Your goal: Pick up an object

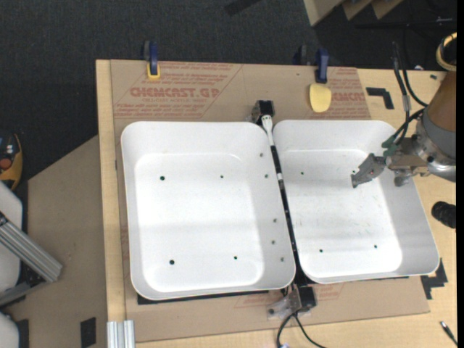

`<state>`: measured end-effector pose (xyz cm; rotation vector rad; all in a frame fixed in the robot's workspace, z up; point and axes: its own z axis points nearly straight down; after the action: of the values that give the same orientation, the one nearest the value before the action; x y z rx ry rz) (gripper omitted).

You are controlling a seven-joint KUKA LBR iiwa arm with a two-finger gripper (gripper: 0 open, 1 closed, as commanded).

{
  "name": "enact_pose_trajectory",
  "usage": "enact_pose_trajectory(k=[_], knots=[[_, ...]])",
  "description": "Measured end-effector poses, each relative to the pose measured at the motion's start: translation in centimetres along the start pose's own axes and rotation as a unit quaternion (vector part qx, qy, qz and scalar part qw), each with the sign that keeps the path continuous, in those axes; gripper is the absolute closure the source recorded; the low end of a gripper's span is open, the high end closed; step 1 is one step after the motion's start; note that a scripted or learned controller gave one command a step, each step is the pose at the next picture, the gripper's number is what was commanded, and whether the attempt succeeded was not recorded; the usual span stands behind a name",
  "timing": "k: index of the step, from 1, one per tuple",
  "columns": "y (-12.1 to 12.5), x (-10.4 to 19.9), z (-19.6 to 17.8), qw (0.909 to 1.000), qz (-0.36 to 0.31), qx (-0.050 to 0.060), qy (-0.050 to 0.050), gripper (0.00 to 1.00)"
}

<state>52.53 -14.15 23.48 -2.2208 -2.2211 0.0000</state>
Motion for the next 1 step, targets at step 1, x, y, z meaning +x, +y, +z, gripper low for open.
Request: enact_pose_trajectory(k=[1], knots=[[0.07,0.0,-1.07,1.0,0.0,-0.002,-0.001,1.0]])
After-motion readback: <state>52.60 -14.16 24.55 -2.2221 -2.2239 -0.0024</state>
